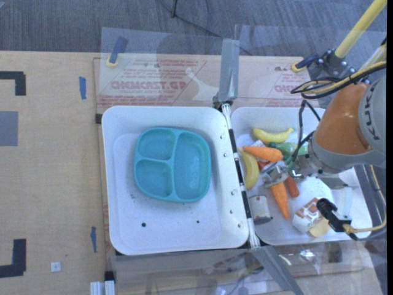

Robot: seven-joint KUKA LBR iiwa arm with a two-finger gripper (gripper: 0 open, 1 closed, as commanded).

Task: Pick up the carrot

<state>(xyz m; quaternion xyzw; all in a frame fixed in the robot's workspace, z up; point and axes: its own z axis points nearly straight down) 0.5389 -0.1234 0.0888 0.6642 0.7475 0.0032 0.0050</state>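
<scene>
1. On the left we see the left bin (123, 226) with a blue plate (173, 164) in it. The plate has three parts. Nothing here is in danger, because our work is in the other bin.

2. Next comes the right bin (270, 229). It is full of toy food packed close together, and that is what makes this job tricky.

3. A long yellow banana (250, 169) lies by the bin's left wall. Another yellow banana (272, 134) lies near the top. If we bump them, they could push other things around.

4. We see two carrots. One carrot (263, 153) lies flat near the top, just beside something green (284, 147). The lower carrot (280, 200) points down the bin, next to a small red piece (292, 187).

5. A little can (260, 208) lies close to the lower carrot. We might grab it by mistake.

6. Our gripper (277, 173) is low down between the two carrots. We cannot tell if its fingers are apart or together. We see no carrot held in it.

7. So we might pinch the red piece or the green thing. Or the carrot could roll away, since it is smooth and round.

8. On the right, cables (325, 82) hang near the arm (344, 125). They could catch as we lift.
</scene>
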